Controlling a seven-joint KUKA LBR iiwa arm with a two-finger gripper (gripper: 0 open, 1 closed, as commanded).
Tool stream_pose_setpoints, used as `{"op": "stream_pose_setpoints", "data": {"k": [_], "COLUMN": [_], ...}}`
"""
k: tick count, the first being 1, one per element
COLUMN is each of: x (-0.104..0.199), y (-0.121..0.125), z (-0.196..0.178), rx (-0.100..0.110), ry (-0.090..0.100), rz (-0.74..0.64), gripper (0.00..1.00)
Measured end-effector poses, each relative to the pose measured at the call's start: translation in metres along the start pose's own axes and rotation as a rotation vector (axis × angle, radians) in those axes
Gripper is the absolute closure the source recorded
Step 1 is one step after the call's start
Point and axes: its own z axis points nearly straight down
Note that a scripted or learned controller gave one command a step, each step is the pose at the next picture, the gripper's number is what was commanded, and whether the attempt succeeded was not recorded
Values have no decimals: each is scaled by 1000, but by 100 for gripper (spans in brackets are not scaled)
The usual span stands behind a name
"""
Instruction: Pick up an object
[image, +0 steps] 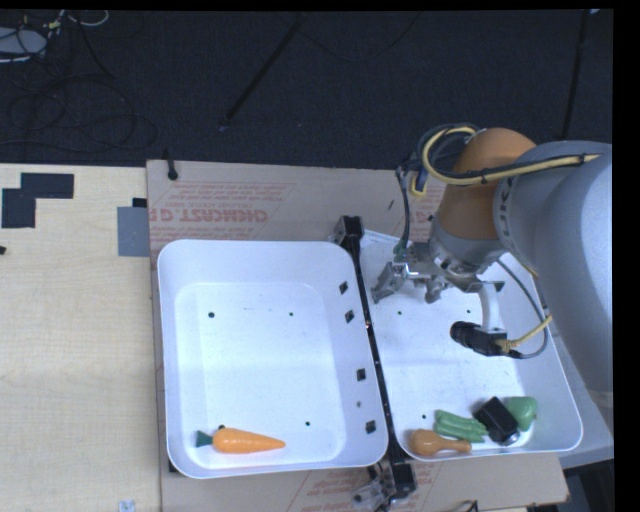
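The grey arm (560, 230) reaches in from the right, its orange band (480, 185) bent over the far part of the right bin (545, 400), with the end effector (412, 283) hanging low near the divider between the bins; I cannot tell how far open it is, and nothing shows in its grasp. A carrot (246, 440) lies at the near edge of the left bin (200, 265), while an orange gourd-shaped toy (438, 443), a green vegetable (462, 426), a black block (497, 418) and a green piece (522, 408) cluster in the right bin's near corner, well apart from the end effector
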Motion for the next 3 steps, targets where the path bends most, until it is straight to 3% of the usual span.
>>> {"op": "stream_pose_setpoints", "data": {"k": [1, 2, 3], "x": [-2, 5, 30], "y": [-1, 1, -4], "z": [-10, -118, -204], "rx": [2, -9, -8], "ry": [0, -1, 0], "rz": [5, -1, -2], "gripper": [100, 100, 100]}}
